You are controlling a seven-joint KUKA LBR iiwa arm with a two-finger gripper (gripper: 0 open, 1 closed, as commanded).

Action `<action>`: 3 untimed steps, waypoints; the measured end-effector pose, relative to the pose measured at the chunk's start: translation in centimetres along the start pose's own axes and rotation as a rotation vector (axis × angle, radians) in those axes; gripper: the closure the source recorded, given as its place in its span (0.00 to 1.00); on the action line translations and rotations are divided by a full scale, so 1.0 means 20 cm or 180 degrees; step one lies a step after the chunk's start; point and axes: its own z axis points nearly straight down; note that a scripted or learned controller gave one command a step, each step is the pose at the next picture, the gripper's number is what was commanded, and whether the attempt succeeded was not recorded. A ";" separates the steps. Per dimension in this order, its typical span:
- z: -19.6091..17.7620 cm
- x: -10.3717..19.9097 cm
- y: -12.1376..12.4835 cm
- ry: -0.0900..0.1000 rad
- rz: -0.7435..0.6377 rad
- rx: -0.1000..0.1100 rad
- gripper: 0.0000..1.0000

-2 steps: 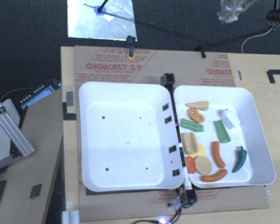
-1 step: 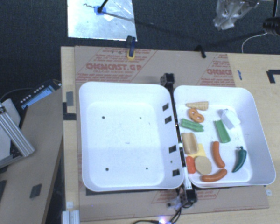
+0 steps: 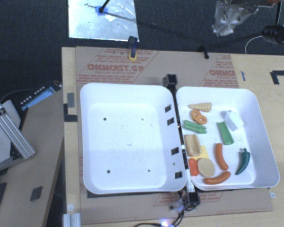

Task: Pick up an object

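Grey metal two-finger gripper (image 3: 226,22) hangs high at the top right, well apart from both bins; you cannot tell how it stands. Below it, the right white shallow bin (image 3: 260,122) holds toy food: a dark green plastic pepper (image 3: 243,161), two orange sausages (image 3: 221,156), a green bean pod (image 3: 194,126), a pretzel (image 3: 199,117). They lie close together.
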 end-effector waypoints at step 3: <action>0.00 0.28 -0.36 0.0004 -0.0002 0.0000 1.00</action>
